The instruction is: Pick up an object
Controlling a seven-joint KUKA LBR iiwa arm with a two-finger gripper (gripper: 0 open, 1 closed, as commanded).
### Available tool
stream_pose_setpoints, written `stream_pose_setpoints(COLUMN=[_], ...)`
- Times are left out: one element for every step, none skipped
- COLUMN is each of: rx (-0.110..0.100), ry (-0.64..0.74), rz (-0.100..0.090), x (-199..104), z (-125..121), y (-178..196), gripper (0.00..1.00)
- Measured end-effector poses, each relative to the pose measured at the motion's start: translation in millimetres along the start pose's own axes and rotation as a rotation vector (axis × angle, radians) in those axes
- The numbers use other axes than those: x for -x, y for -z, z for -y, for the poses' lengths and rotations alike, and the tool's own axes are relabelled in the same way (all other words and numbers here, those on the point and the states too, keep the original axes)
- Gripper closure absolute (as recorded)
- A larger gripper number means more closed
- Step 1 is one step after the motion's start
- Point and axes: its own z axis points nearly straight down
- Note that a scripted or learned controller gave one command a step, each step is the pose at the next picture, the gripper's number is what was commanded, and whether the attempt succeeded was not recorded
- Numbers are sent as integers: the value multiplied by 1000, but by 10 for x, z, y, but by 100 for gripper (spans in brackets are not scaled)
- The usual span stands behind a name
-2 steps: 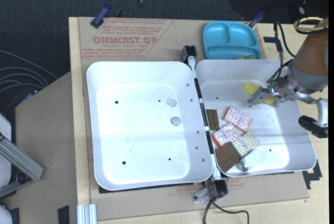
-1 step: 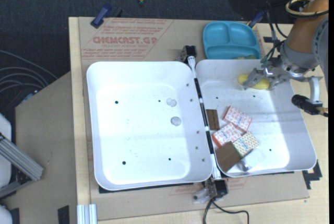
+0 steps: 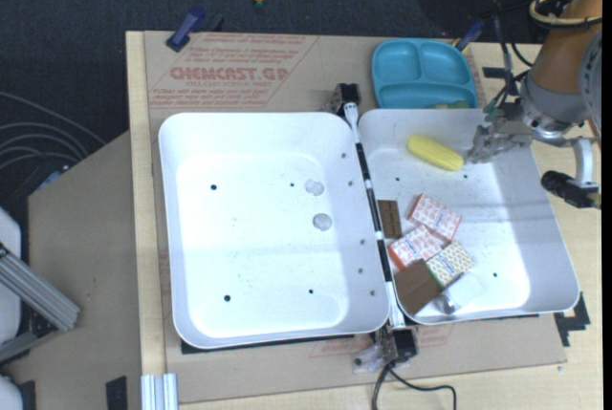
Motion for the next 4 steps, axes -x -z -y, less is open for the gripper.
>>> stream_pose_setpoints(rx=[-1, 8, 8, 8], ry=[1, -2, -2, -4], rz=[-5, 0, 0, 1], x=[-25, -603, -1096, -1264], z=[-5, -106, -43, 486], y=[-3, -93, -94, -105], gripper=[0, 0, 0, 0])
